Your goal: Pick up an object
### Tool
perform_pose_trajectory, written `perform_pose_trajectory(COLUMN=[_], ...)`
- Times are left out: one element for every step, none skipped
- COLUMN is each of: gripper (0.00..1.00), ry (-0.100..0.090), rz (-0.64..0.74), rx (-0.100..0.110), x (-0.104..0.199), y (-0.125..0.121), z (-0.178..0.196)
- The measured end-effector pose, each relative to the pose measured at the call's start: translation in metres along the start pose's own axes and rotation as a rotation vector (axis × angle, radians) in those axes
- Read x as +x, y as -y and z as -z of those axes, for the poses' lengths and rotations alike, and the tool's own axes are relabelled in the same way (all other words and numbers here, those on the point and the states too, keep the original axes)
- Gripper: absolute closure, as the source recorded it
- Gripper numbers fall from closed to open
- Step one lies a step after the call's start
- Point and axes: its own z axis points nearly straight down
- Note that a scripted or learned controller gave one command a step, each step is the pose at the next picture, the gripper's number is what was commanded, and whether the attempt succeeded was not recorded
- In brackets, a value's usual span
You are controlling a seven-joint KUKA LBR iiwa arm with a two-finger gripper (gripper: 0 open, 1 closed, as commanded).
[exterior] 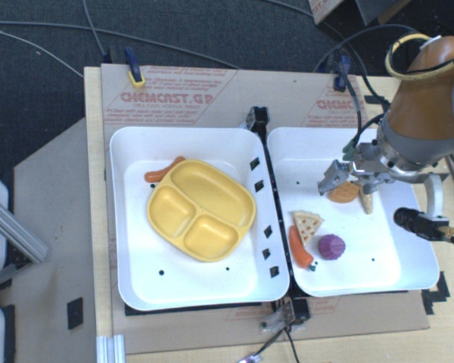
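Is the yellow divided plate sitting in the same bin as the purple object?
No, the yellow plate lies in the left bin, the purple object in the right bin.

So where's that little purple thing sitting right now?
The purple thing lies in the right bin, toward its near edge, just right of the pizza slice and the orange carrot.

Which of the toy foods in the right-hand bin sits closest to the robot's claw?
The round tan cookie-like piece, right under the gripper. The pizza-like wedge, orange carrot and purple piece all lie farther toward the bin's front.
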Motion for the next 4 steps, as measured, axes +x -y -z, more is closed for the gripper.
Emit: perform_pose_trajectory(gripper=[0.0,0.0,0.0,1.0], ry=[-0.001,0.0,-0.005,-0.004], rz=[-0.001,-0.001,0.0,0.001], rx=[0.006,0.004,-0.003,-0.013], x=[0.0,0.0,0.002,0.002], y=[0.01,0.004,0.001,-0.001], z=[-0.049,-0.093,-0.125,-0.11])
